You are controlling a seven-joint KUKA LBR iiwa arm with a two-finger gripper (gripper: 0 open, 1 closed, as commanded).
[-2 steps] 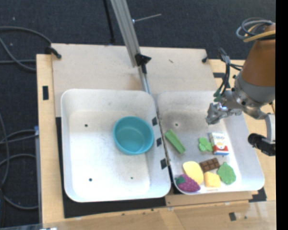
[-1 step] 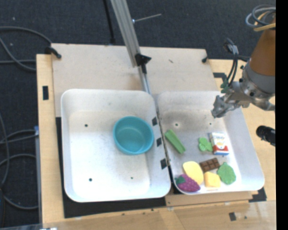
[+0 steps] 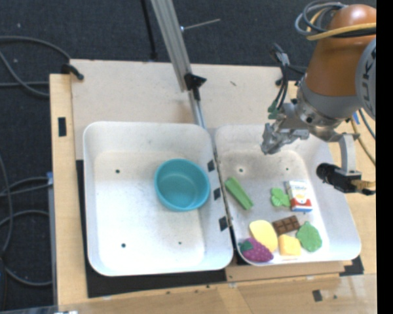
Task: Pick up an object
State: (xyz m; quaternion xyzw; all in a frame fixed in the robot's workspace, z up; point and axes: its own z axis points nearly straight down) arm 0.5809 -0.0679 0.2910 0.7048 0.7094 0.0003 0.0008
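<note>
Camera view: arm (image 3: 337, 64) bent over right bin (image 3: 249, 142), fingers (image 3: 273, 142) down.

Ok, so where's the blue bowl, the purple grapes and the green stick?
Blue bowl (image 3: 181, 184): camera view, on its inside bottom.
Purple grapes (image 3: 256, 250): camera view, on the middle of the bunch.
Green stick (image 3: 238, 193): camera view, on its middle.

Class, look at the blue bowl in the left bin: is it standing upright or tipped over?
Upright. The blue bowl sits on the floor of the left bin with its round rim facing up, and its inside looks empty.
</note>
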